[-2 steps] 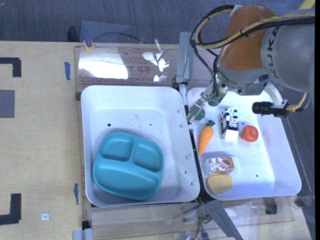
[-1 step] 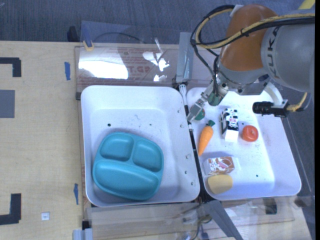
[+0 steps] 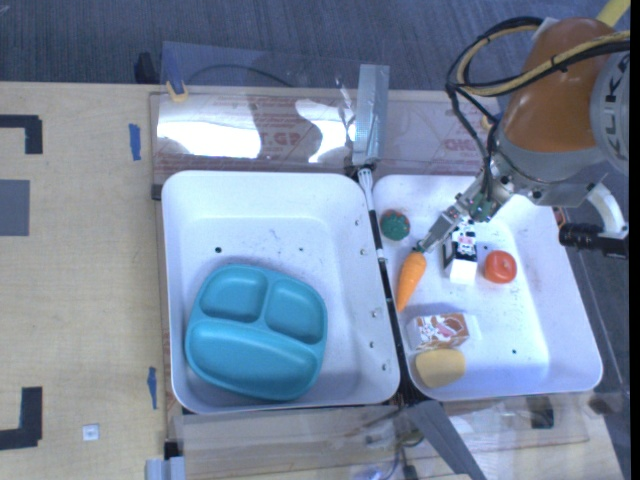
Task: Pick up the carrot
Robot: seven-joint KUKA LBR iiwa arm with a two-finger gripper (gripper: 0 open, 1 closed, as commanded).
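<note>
The smooth orange plastic carrot lies in the right white bin just below and left of the two-finger gripper, its long axis running nearly up and down the view, green top toward the fingers. The fingers stand slightly spread, one dark finger reaching the carrot's top, pinching nothing. Below sit a printed packet and a yellow rounded piece; right, a red tomato; upper left, a green ball. Far left, a teal divided plate.
</note>
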